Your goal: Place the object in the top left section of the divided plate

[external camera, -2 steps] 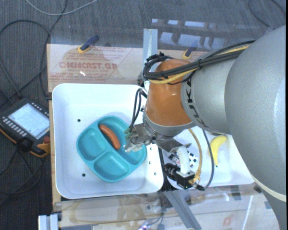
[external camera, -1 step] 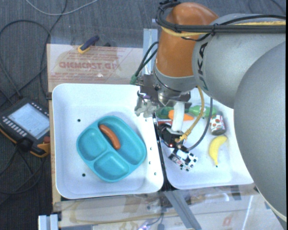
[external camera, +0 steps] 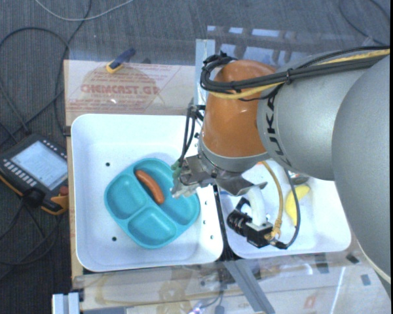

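Note:
A turquoise divided plate (external camera: 128,208) lies in the left white bin (external camera: 98,149). An orange sausage-shaped object (external camera: 150,184) rests in the plate's upper right section, lying across the divider ridge. My gripper (external camera: 181,183) hangs just right of the sausage, over the plate's right rim, at the end of the orange and grey arm (external camera: 239,120). Nothing shows between its fingers, and the arm hides much of them.
The right white bin (external camera: 314,237) holds a yellow object (external camera: 295,198), partly hidden by the arm and its cables. A pendant controller (external camera: 33,169) lies left of the bench. Cardboard with a blue-yellow tool (external camera: 121,59) sits behind the left bin.

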{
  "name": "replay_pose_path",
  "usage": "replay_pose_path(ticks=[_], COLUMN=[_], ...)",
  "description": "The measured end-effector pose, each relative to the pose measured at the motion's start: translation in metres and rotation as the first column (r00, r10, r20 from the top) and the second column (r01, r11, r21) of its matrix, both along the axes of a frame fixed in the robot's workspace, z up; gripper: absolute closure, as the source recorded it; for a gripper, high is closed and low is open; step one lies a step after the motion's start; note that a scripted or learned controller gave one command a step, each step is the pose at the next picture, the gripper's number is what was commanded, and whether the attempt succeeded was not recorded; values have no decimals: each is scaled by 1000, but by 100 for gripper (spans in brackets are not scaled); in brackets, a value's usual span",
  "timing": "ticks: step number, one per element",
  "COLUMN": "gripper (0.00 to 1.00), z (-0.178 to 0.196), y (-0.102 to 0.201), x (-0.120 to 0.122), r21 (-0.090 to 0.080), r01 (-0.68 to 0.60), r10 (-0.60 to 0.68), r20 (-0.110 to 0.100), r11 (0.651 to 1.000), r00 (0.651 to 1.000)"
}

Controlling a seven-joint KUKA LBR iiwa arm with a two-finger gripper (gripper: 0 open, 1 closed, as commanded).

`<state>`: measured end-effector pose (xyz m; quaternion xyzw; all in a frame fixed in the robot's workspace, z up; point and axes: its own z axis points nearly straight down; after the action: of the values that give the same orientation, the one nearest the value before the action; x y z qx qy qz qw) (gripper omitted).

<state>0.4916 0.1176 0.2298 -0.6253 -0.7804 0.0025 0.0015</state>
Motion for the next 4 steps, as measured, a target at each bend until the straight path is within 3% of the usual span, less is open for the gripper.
replay_pose_path(ticks=[1, 2, 3, 4], gripper=[100, 100, 100, 100], z=[-47, -13, 2, -53], y=[-78, -5, 4, 12], x=[56, 38, -8, 45], r21=[3, 4, 4, 4], r01=[-605, -654, -592, -462], r10=[605, 653, 592, 462], r20=[4, 6, 3, 2], r11=[796, 757, 806, 887], r00=[796, 757, 806, 887])
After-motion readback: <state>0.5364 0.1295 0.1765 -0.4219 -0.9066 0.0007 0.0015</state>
